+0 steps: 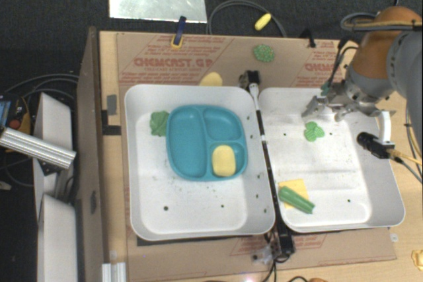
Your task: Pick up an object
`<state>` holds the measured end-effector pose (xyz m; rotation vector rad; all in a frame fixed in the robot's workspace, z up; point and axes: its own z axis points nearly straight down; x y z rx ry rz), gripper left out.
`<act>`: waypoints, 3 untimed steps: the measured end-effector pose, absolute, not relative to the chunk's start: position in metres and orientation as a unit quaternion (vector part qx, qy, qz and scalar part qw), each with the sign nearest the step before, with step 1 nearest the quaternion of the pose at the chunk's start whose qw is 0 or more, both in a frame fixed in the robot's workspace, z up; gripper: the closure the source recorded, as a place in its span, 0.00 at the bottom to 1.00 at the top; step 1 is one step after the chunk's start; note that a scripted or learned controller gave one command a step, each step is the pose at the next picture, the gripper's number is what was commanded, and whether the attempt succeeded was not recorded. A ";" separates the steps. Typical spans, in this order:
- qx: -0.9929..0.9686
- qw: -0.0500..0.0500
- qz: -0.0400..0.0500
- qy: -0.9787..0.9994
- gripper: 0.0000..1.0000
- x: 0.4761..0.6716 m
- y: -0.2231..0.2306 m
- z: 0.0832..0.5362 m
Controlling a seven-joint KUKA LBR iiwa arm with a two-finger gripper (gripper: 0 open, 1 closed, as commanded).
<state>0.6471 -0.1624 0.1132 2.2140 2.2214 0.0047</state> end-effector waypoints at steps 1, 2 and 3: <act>0.706 0.000 0.000 0.708 0.00 0.641 -0.157 0.083; 0.705 0.003 0.002 0.709 1.00 0.643 -0.158 0.096; 0.705 0.002 0.001 0.709 0.00 0.643 -0.158 0.096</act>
